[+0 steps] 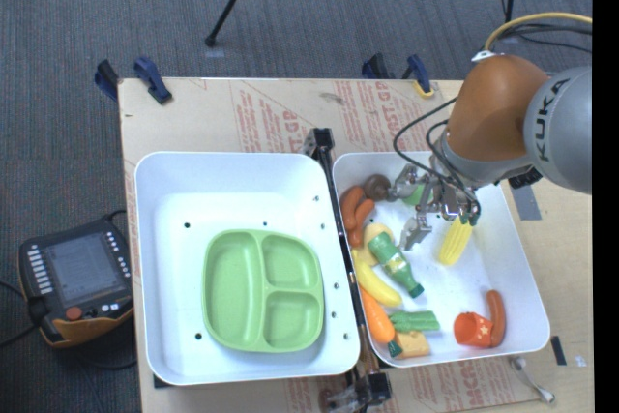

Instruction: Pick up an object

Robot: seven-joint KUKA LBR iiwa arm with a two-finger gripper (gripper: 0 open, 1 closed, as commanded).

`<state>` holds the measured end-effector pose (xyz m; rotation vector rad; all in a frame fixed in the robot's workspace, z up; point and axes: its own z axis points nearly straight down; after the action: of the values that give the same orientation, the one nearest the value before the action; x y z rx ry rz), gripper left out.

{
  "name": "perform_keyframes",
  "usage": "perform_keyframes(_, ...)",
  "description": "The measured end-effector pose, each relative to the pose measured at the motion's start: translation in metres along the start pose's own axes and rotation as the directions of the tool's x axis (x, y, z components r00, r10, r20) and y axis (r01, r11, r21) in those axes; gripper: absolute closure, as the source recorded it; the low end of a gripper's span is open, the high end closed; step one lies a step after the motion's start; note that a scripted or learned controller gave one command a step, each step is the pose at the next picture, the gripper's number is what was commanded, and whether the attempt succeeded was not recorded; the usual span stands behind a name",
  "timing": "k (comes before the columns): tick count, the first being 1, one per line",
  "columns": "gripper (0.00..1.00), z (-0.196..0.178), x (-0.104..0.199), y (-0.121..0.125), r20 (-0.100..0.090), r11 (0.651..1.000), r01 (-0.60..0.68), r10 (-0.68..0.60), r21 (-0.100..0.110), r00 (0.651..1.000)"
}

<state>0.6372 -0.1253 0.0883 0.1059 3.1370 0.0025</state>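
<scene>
Toys crowded the right bin, which served as the landmark here. Nearest the camera, along that bin's front wall, lay a yellow block, a green bean pod and an orange carrot; toward its front right corner sat a red pepper touching a sausage. Farther in, a banana ran along the bin's left wall with a green bottle lying across it, and a pair of orange-red sausages and a brown mushroom rested near the back left corner. A corn cob lay in the bin's middle, just beside the end effector, which hung low over the bin's back half, likely because the program had chosen the bottle or the cob as its target. I could not tell whether the end effector was open or closed, and nothing was visibly held. Left of the right bin, the other bin held a green divided plate. Clamps at the table edge, beyond both bins, presumably kept the board fixed.
</scene>
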Motion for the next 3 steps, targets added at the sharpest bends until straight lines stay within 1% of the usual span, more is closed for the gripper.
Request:
perform_keyframes(1, 0.00, 0.000, 0.076, -0.008, -0.002, 0.885, 0.465, -0.465, -0.002, 0.885)
perform_keyframes(2, 0.00, 0.000, 0.115, 0.033, -0.001, 0.834, 0.551, -0.551, -0.001, 0.834)
perform_keyframes(3, 0.00, 0.000, 0.115, 0.032, -0.002, 0.835, 0.550, -0.550, -0.001, 0.835)
